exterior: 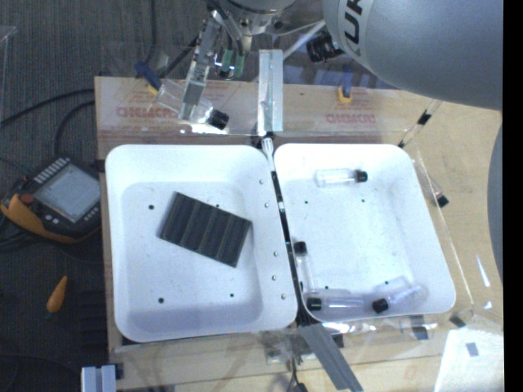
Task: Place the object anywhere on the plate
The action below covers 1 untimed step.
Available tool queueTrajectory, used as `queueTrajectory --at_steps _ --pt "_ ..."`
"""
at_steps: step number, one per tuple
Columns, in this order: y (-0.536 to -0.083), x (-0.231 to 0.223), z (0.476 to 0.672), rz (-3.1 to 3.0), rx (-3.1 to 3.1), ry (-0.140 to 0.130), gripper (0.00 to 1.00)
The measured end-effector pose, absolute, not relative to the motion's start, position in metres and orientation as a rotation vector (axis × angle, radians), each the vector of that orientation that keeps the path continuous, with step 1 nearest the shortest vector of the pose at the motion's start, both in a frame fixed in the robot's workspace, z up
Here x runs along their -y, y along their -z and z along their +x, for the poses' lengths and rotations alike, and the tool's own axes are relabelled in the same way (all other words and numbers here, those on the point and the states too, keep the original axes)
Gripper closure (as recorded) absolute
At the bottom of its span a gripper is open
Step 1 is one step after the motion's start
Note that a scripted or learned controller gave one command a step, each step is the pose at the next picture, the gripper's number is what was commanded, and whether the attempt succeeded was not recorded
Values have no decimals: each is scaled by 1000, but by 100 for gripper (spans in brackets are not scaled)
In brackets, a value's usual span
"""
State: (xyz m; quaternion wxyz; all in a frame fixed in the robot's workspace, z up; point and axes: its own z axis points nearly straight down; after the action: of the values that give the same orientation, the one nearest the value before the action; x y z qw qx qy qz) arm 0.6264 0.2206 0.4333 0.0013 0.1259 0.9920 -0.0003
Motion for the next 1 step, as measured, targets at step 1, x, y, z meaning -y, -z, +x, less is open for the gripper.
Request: queueTrajectory --at_steps 1 --pt "-249 -233 573 452 -3110 2 100"
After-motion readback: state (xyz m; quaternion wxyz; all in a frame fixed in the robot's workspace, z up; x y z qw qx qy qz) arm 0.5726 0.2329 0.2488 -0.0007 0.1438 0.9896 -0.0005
